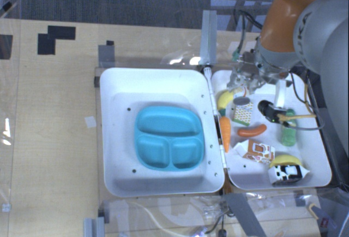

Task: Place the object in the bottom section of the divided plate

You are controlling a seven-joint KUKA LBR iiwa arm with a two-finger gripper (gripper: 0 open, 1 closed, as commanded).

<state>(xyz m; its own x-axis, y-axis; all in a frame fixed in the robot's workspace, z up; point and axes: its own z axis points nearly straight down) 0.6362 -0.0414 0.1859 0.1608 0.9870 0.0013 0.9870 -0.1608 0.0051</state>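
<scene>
Blue divided plate [168, 137] lying in the left bin [117, 121], well apart from the toy food in the right bin [322, 167]. Gripper [244, 84] low over the yellow piece [225, 100] there, plate off to its left. Finger state unclear, cannot tell.

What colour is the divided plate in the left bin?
Light blue, plain with no pattern; the divided plate shows clearly in the camera view.
</scene>
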